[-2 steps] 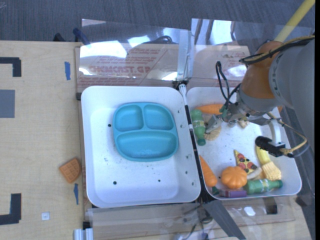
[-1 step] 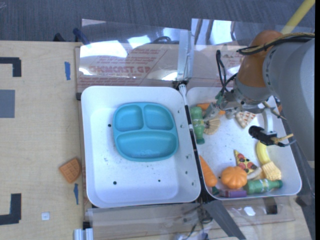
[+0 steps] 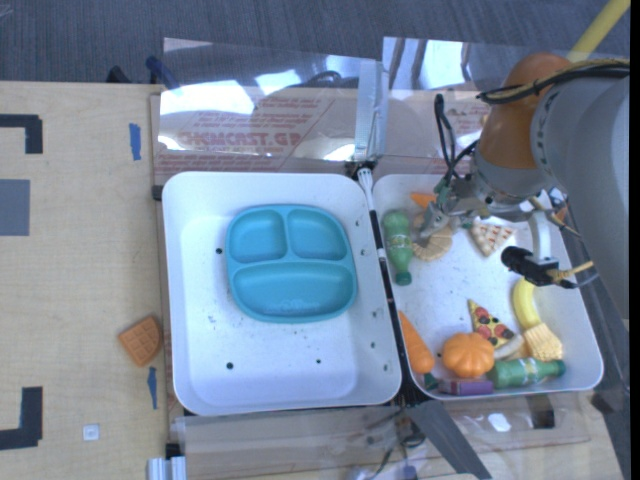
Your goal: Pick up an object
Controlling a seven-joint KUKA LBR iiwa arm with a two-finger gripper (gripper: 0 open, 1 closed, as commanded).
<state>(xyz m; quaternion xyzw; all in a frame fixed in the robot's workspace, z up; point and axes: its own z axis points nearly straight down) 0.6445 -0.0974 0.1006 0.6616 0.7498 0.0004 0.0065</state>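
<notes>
My gripper (image 3: 436, 226) is low in the right bin (image 3: 580, 313), at its far left corner. Its tip hangs right over a round beige cookie (image 3: 433, 247), and whether they touch is unclear. A green bottle (image 3: 398, 244) lies just left of it along the bin wall. To its right lies a pizza slice (image 3: 492, 236). An orange piece (image 3: 423, 199) peeks out behind the gripper. Nothing is visibly held.
Toward the front of the right bin lie a banana (image 3: 525, 303), a second pizza slice (image 3: 487, 320), an orange pumpkin (image 3: 468, 355), a carrot (image 3: 415, 340), a yellow corn piece (image 3: 545, 343) and another green bottle (image 3: 525, 371). The left bin (image 3: 200, 368) holds a blue divided plate (image 3: 290, 261). A waffle (image 3: 140, 340) lies on the bench.
</notes>
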